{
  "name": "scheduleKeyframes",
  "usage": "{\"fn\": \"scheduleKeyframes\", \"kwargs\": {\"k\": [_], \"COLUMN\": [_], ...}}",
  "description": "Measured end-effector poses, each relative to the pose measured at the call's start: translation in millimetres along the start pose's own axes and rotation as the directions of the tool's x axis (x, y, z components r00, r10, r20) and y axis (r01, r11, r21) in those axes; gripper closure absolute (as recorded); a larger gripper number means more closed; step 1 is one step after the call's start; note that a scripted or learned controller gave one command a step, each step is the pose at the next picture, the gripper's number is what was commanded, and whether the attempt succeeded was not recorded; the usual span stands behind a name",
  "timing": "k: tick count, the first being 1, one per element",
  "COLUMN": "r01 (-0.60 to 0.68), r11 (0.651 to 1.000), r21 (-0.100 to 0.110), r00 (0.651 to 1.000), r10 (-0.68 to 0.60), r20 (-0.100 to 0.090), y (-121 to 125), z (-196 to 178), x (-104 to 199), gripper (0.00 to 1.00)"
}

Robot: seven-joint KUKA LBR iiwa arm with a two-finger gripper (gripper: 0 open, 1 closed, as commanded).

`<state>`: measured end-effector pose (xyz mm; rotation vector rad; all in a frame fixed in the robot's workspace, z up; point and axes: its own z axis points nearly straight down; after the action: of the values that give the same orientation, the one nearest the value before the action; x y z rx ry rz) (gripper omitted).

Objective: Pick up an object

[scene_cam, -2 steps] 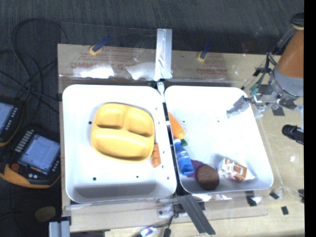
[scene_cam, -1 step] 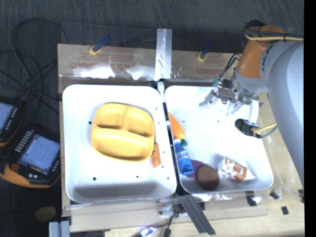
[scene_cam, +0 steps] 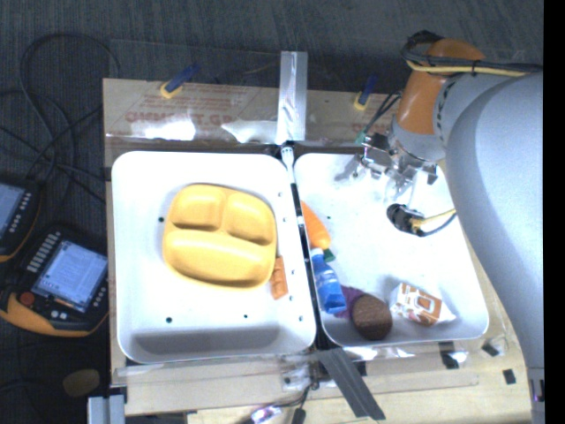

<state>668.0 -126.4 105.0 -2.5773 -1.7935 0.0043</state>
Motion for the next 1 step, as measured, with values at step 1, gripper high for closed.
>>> {"fn": "scheduleKeyframes", "kwargs": {"k": [1], "r01": [-0.074], "r11": [0.997], "r21": [0.002], "r00": [0.997], "r10": [0.074], "r20": [-0.002], "y": [-8.9], "z": [-2.2], "x": [23.2], "gripper": [0.0]}}
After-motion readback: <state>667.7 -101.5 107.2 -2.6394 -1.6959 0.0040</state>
